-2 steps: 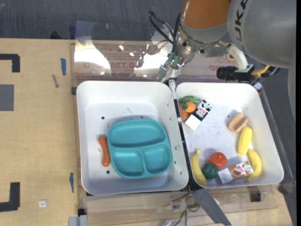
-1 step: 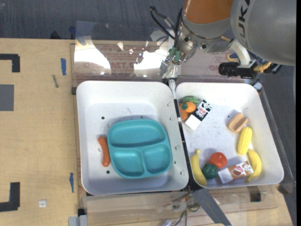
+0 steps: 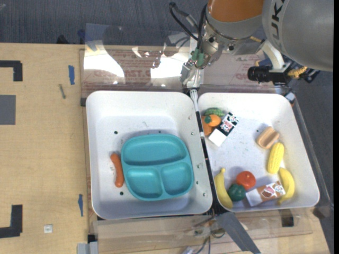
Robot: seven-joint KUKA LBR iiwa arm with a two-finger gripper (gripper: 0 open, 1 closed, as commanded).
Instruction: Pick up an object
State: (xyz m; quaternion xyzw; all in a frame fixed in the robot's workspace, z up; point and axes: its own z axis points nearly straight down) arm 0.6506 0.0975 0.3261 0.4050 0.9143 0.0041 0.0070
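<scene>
My gripper (image 3: 192,80) hangs over the back rim where the two bins meet, with nothing visibly held. The right bin (image 3: 302,142) holds the loose objects. An orange and green toy vegetable (image 3: 212,118) and a black-and-white carton (image 3: 229,123) lie just in front of the gripper, with a small white card (image 3: 217,138) beside them. Farther right are a hot-dog bun (image 3: 267,137), a corn cob (image 3: 275,157) and a banana (image 3: 287,181). Along the front edge lie a second banana (image 3: 222,189), a red tomato (image 3: 245,180), a green piece (image 3: 237,193) and a printed box (image 3: 269,192).
The left bin (image 3: 100,115) holds a teal divided plate (image 3: 157,165) and an orange sausage-shaped toy (image 3: 117,169) to its left. A clear plastic sheet (image 3: 132,62) lies behind the bins. The arm's wrist (image 3: 238,9) looms over the back right.
</scene>
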